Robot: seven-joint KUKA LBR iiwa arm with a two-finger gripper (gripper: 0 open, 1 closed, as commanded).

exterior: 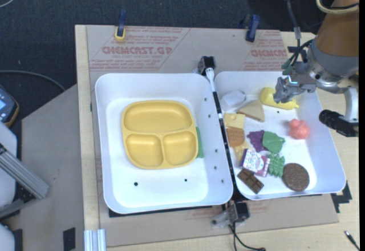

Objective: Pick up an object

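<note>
My gripper point(283, 94) hangs low over the back of the right bin point(325, 153), right at a yellow banana-like toy point(269, 97). The arm's grey wrist and orange band come in from the upper right. Toy food fills this bin: a pink strawberry point(298, 128), a bread wedge point(252, 111), a white cup-like piece point(232, 98), purple grapes point(256, 139), green leafy pieces point(274, 142), a round brown cookie point(296, 176), a chocolate bar point(250, 181) and a small printed packet point(254, 161).
The left bin point(108, 130) holds a yellow divided plate point(159, 133) with a green piece point(199, 142) at its right edge. A black clip point(206, 64) sits where the bins meet. Blue clamps point(120, 26) hold the cardboard at the back.
</note>
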